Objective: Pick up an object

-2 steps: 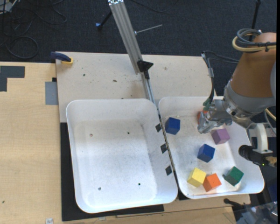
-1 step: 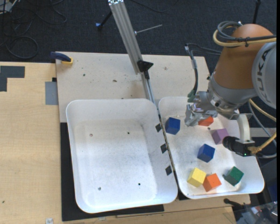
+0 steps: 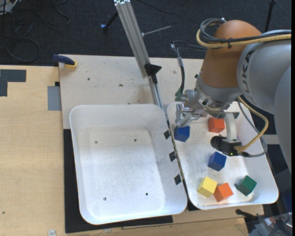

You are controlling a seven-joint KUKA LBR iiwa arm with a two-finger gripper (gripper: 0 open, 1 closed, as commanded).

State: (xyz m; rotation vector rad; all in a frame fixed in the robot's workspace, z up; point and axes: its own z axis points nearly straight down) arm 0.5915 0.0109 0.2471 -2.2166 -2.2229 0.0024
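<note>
Over the right bin's far-left corner, end effector point(image 3: 181, 123) down on a blue cube point(image 3: 182, 133).
Arm point(image 3: 246, 73) reaches in from the right, orange band above the wrist; the metal fingers point down at the cube, which sits just beside the wall between the two bins. Cube shows right at the fingertips, but whether the fingers are spread or pinching it cannot be told from this angle. Right bin point(image 3: 265, 193) also carries an orange cube point(image 3: 216, 125) at the far side, a second blue cube point(image 3: 217, 161) mid-bin, and along the near edge a yellow cube point(image 3: 207, 186), an orange cube point(image 3: 223, 191) touching it, and a green cube point(image 3: 246, 185) to the right. Left bin point(image 3: 78, 132) sits alongside on the bench point(image 3: 103, 82).
</note>
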